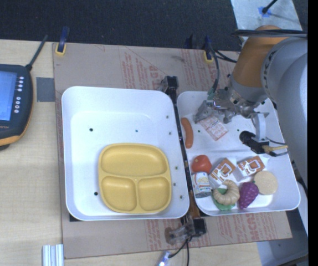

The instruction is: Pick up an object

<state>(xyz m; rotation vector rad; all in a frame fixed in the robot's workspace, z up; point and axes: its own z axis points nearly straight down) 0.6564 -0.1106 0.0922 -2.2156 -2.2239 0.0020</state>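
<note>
Well to the left of the gripper (217, 111), outside both bins, a teach pendant (1, 101) is noted on the bench. It is judged to be parked clear of the arm's reach. The left bin (120, 101), also left of the gripper, is found to hold a single item, a yellow divided tray (135, 177), lying flat in its near half. This bin is judged to be kept as a receiving side. Just left of the gripper and slightly nearer the camera, a sausage (187, 133) is recorded against the left wall of the right bin (234, 148). Below the gripper, along this bin's near edge, a loose cluster is noted: a red tomato (201, 163), a small can (202, 183), a ring-shaped bread (226, 195), two printed cartons (224, 170), purple grapes (248, 194) and a pale round biscuit (266, 182). Some of these touch one another, which is judged to make a clean grasp harder. The gripper itself is seen low over the far part of the right bin. A pink-patterned packet (215, 128) lies apart from the cluster, directly beside and partly under the gripper. The packet is judged the likeliest object for pickup because it lies isolated. How far the gripper is open cannot be told, and nothing is seen to be held by it.
</note>
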